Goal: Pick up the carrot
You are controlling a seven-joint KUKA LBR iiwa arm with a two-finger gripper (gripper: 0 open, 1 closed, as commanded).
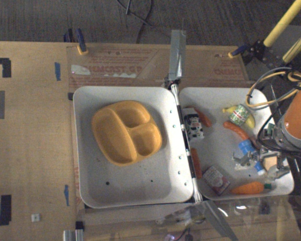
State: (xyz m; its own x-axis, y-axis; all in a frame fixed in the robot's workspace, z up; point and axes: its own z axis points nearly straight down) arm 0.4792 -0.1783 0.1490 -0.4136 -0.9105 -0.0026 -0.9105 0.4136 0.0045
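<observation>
My arm comes in from the right edge, the orange band above my wrist showing beside a tangle of black and yellow cables, and my two-finger metal claw (263, 163) hangs low over the right-hand shallow white plastic bin (215, 154), near its right wall. Whether it is open or closed I cannot tell. Nothing I can make out sits in its grasp. The tapered orange carrot (248, 188) lies on its side along the near edge of that same bin, just below and a little left of my claw, apart from it. Around my claw are small blue plastic pieces (247, 147), and further up lies a reddish sausage-shaped toy (236, 129) next to a green-and-white can (239, 115) leaning on a yellow banana (231, 109). A dark red packet (215, 178) lies left of the carrot, and a small black-and-white box (193, 124) rests by the bin's left wall. The left-hand white bin (90, 185) holds a yellow three-compartment plastic plate (126, 132), upright, toward its far left part. Both bins stand on a brown cardboard-covered bench (30, 149).
</observation>
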